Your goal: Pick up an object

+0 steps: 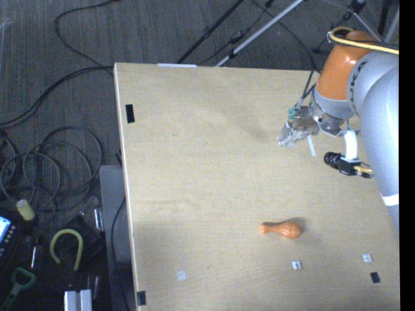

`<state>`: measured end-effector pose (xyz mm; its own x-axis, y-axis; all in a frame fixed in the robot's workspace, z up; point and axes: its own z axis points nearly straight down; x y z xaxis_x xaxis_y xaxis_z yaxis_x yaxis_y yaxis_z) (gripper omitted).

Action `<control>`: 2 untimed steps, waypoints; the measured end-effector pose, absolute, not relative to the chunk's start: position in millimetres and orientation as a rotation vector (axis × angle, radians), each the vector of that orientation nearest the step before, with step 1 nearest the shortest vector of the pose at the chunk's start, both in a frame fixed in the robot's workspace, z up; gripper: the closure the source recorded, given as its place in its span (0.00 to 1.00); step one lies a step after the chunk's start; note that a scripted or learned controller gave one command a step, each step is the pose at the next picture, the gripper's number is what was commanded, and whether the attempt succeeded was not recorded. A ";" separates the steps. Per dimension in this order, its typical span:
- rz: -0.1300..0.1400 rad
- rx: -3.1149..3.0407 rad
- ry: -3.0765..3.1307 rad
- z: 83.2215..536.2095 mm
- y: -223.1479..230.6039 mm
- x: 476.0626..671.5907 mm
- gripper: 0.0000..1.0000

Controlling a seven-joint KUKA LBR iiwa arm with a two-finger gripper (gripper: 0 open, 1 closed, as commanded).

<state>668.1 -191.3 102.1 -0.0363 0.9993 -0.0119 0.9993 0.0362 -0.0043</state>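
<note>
Camera view, bench: a pale wooden board [194,173] fills the middle and right, with small black and white markers near its edges.
Camera view, object: 1 orange object [283,229], bulb-shaped with a thin neck pointing to 9 o'clock, lies flat on the board at about 5 o'clock from the board's centre. Nothing touches it.
Camera view, arm: the grey arm [382,122] with its orange band [340,70] comes in at 3 o'clock, upper right.
Camera view, gripper: the gripper [290,135] sits at about 2 o'clock from the board's centre, at 12 o'clock from the orange object and well apart from it. It looks blurred and small; I cannot tell whether the tool is apart or together. Nothing shows between its tips.
Camera view, floor: at 9 o'clock, off the board, black cables [52,161] loop over dark carpet; a green U-shaped piece [65,245] lies at 8 o'clock.
Progress, done: judging by this layout, nothing yet; the object rests on the board, ungrasped.
Progress, left: the whole pick, namely travel toward 6 o'clock over the object, descent, closing on it, and a lift.
Risk: the rounded body may roll or slip from a pinch placed off-centre.
</note>
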 end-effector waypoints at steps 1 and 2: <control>-0.019 2.177 2.257 102.1 -191.4 668.1 0.00; -0.005 2.003 2.416 104.8 -224.1 668.4 0.00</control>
